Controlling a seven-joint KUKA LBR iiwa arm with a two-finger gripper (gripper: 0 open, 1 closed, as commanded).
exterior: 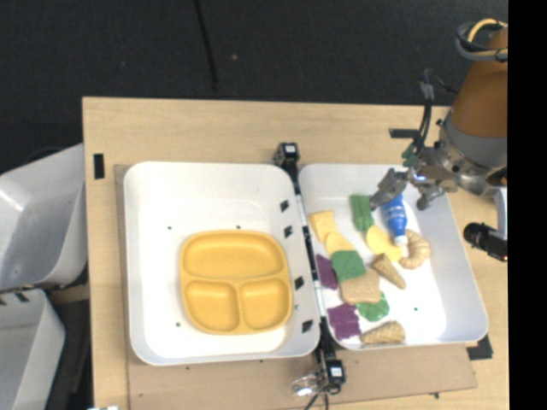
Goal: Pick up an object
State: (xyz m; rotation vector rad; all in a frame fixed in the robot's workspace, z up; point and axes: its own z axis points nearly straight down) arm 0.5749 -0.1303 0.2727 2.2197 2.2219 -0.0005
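A blue bottle [395,218] is lying at the right bin's [453,301] twelve o'clock, among toy foods [359,267]. The gripper [408,189] is hovering just above it with fingers spread wide (gripping nothing). At nine o'clock, a yellow tray [235,280] is sitting in the left bin [154,229].

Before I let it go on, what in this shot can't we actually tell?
- Tool, camera view: too small and cluttered to tell whether it grips the blue bottle beneath it.
- Arm: cut off at the right edge.
- Toy pile in the right bin: pieces overlap, hiding lower ones.
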